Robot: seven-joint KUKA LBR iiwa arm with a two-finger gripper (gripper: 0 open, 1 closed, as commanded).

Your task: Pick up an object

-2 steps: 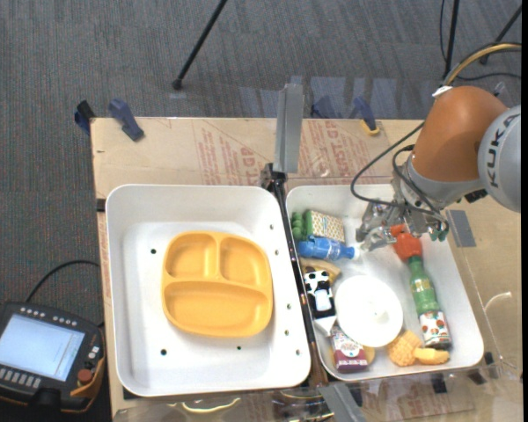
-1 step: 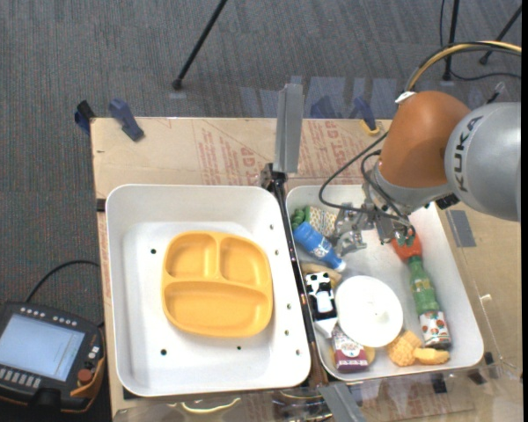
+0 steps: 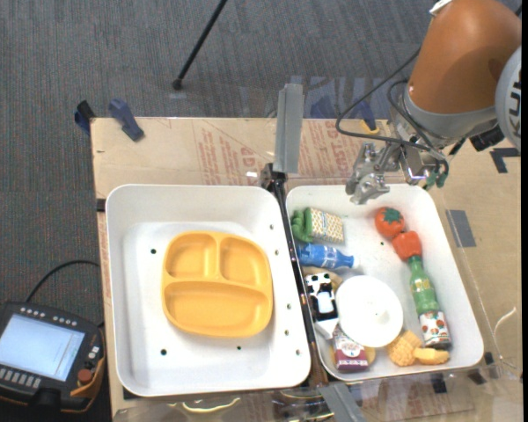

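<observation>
My gripper (image 3: 370, 185) hangs over the far rim of the right bin (image 3: 462, 275), open, with nothing between its fingers. Below and left of it lies a green packet with a waffle pattern (image 3: 319, 225). A red tomato (image 3: 389, 221) and a red pepper (image 3: 407, 244) lie just below and right of the gripper. Further forward are a blue bottle (image 3: 326, 256), a green sauce bottle (image 3: 427, 301), a white round plate (image 3: 370, 310), a black-and-white toy (image 3: 321, 297), a small jar (image 3: 350, 354) and cookies (image 3: 407, 350).
The left bin (image 3: 128, 236) holds a yellow divided tray (image 3: 218, 284). A grey upright post (image 3: 289, 134) stands at the far end of the seam between the bins. A teach pendant (image 3: 35, 354) lies on the floor at the lower left.
</observation>
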